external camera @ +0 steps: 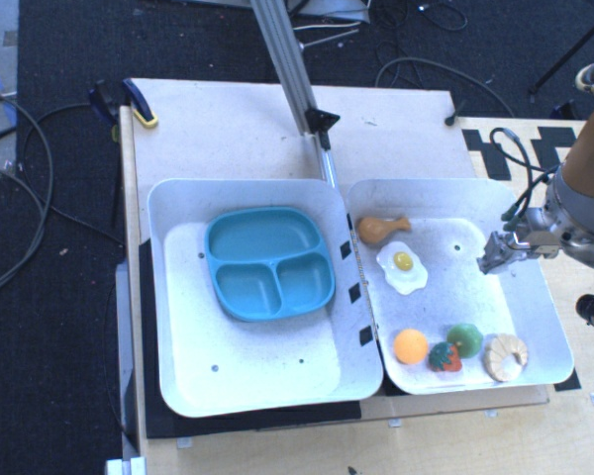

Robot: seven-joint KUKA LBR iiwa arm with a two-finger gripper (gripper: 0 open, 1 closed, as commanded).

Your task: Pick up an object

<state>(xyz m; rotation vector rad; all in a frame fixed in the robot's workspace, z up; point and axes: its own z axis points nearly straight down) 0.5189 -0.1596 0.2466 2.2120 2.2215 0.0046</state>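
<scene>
While the gripper (pixel 499 251) hangs over the right bin (pixel 445 198), close to that bin's wall on the arm's side, I cannot tell from this slanted view whether it is spread or pressed together. I see nothing pinched in it.

No toy lies directly under it. The fried egg (pixel 404 270) is the nearest candidate, out from the gripper toward the bins' shared divider. The drumstick (pixel 381 229) sits just past the egg and further up the view. Down the view from the gripper, along the bin's near wall, four things sit in a row: a beige shell-like piece (pixel 505 356), a green ball (pixel 464 337), a red strawberry-like toy (pixel 445 357) and an orange ball (pixel 410 346).

My worries:
- A straight descent from here would likely close on bare bin floor.
- The egg looks flat, so a grasp could slide over it.
- The green and red toys touch or nearly touch, so going for one may nudge the other or pinch both.
- The row is near the wall, which may block the gripper.
- The balls may roll away.

Well beyond the divider, the blue divided tray (pixel 270 262) in the left bin (pixel 178 295) is out of the way.
</scene>
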